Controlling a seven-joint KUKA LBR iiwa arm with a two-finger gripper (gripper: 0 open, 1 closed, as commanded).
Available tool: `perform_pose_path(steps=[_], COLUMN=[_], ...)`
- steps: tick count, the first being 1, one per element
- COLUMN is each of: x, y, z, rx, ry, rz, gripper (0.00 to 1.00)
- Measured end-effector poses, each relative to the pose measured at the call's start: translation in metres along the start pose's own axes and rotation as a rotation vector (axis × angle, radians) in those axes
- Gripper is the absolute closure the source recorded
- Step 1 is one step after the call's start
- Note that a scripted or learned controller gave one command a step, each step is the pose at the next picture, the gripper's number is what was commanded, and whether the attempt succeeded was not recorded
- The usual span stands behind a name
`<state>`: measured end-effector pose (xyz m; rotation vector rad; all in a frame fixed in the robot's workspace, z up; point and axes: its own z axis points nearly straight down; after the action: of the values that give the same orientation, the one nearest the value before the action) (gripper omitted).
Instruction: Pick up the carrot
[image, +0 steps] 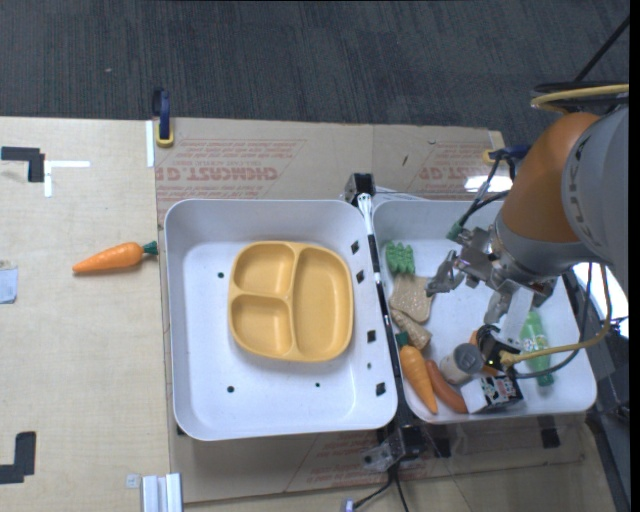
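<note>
The gripper (447, 272) hangs over the right bin (568, 398), well to the right of the yellow plate (292, 300); whether it is open or closed I cannot tell, and no object is seen in it; one carrot (417, 378) lies right of the plate's near corner, touching a redder piece (446, 388); a second carrot (110, 259) lies on the bench (80, 350), well left of the plate.
</note>
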<state>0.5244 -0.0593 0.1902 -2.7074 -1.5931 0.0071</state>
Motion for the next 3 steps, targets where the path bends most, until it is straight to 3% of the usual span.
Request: perform_pose_path(steps=[1, 2, 3], x=[0.024, 0.024, 0.005], y=[-0.067, -0.067, -0.056], z=[0.0, 0.0, 0.0], rx=[0.003, 0.003, 0.001], ry=[0.001, 0.001, 0.001], rz=[0.055, 0.055, 0.253], gripper=[0.0, 0.0, 0.0])
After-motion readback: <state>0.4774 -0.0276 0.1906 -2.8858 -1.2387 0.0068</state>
